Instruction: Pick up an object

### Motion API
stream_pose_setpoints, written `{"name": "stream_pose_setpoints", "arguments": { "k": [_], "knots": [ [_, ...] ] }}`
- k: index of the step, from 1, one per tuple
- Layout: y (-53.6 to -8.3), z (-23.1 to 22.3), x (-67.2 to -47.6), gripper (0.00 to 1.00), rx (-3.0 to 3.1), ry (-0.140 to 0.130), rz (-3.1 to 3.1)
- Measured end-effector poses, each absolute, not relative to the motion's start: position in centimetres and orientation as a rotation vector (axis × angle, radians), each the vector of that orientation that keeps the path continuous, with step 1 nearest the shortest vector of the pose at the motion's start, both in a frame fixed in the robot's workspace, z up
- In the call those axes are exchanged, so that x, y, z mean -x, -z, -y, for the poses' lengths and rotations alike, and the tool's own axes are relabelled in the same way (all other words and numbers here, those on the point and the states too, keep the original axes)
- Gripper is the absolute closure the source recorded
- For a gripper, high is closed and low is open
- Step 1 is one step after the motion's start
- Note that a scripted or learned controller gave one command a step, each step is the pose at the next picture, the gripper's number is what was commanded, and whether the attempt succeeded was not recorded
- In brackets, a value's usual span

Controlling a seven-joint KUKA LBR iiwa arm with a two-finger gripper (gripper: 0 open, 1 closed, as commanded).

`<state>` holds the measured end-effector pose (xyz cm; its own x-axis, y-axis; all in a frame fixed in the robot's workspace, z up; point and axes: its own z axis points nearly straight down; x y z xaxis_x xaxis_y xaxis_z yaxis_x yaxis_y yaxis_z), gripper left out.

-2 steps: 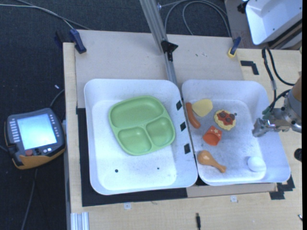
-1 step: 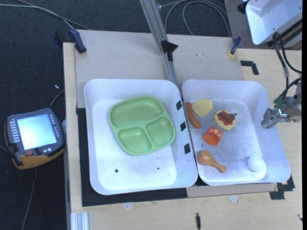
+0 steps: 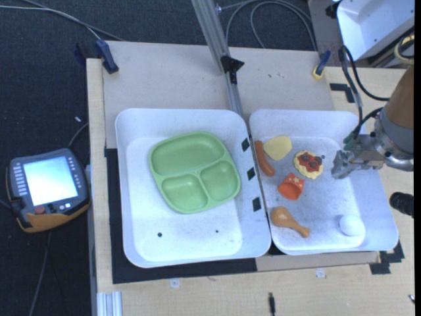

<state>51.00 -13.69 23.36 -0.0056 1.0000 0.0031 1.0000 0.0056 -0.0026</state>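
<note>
The right bin [image 3: 375, 196] holds several toy foods: a small pizza [image 3: 308, 164], a yellow wedge [image 3: 278, 147], a hot dog [image 3: 264, 158], an orange cup [image 3: 291, 187], a chicken drumstick [image 3: 289, 220] and a white egg [image 3: 351, 226]. My gripper [image 3: 341, 166] hangs over the right side of that bin, just right of the pizza. Nothing shows between its fingers.
A green divided plate [image 3: 194, 172] lies in the left bin [image 3: 141, 242]. A metal post [image 3: 214, 25] rises behind the bins, with blue clamps [image 3: 105, 56] on the board's back corners. A teach pendant [image 3: 46, 186] lies on the floor at left.
</note>
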Motion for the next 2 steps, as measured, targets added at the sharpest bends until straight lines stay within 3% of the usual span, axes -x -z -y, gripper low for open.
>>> {"name": "stream_pose_setpoints", "arguments": {
  "k": [2],
  "knots": [
    [-23.4, 2.8, -50.7, 1.0, 2.213, 0.004, 2.229]
  ]
}}
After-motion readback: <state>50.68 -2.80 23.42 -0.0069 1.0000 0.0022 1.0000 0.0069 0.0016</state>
